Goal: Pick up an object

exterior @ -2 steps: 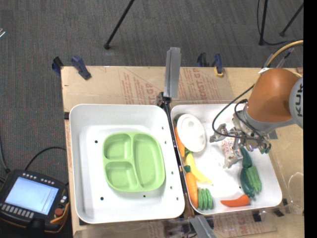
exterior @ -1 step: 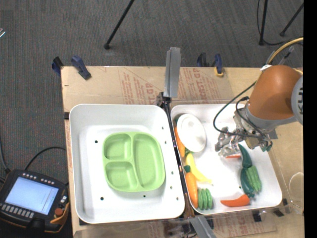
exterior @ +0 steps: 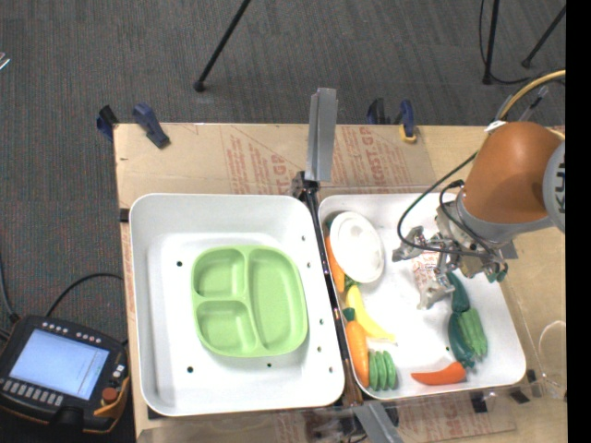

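One fixed camera looks steeply down from above and in front of the counter [exterior: 231, 150], far enough back to take in both white bins and the floor behind.

**Setting: robotics test lab**

Cardboard-topped bench [exterior: 231, 155] held by clamps [exterior: 148, 123], tripod legs [exterior: 226, 35] on grey carpet, a control pendant [exterior: 65, 367] (screen lit) and a robot arm [exterior: 512, 173] indicate a lab.
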Action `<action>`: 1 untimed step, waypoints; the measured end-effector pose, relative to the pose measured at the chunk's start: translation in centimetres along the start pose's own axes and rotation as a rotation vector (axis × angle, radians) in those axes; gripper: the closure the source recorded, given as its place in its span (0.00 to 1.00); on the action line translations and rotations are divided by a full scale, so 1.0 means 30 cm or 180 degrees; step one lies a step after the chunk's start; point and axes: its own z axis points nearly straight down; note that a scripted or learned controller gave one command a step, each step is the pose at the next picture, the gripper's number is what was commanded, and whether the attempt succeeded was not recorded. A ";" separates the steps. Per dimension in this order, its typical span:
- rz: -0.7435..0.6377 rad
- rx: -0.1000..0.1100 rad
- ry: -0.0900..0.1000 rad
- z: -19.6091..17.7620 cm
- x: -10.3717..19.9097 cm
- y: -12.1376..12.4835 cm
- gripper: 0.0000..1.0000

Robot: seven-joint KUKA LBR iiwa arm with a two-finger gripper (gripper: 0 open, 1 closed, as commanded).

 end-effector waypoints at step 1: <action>-0.0119 -0.0002 0.0027 0.037 0.055 -0.005 0.00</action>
